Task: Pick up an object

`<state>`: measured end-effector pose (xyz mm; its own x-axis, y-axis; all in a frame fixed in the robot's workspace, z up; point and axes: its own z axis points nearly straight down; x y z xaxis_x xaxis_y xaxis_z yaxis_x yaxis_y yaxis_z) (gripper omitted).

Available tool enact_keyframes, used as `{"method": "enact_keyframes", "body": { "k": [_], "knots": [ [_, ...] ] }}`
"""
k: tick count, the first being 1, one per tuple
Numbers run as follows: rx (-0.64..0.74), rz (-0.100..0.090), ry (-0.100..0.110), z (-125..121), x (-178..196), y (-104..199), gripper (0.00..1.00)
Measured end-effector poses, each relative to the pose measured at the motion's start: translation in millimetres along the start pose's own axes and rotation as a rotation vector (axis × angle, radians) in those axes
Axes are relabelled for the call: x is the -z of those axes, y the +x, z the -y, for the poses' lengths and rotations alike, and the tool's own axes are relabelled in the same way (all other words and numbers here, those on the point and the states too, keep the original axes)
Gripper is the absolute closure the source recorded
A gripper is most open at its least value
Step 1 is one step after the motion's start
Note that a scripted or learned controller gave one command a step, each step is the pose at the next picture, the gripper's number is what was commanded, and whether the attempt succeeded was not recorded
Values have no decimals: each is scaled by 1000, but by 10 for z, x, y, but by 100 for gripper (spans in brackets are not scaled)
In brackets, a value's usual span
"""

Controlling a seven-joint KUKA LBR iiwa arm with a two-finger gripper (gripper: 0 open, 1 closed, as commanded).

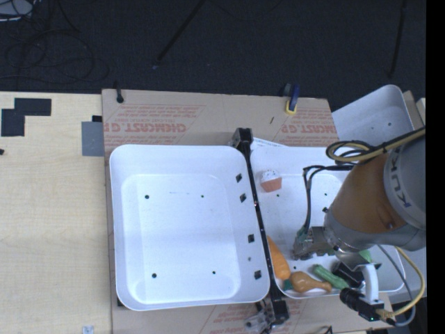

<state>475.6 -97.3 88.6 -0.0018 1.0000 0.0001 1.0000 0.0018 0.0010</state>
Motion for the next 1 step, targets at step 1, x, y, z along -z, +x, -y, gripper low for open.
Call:
{"method": "enact_keyframes", "body": {
  "k": [1],
  "knots": [
    [6,-2,-10,-553,1048,579,100]
  ]
}}
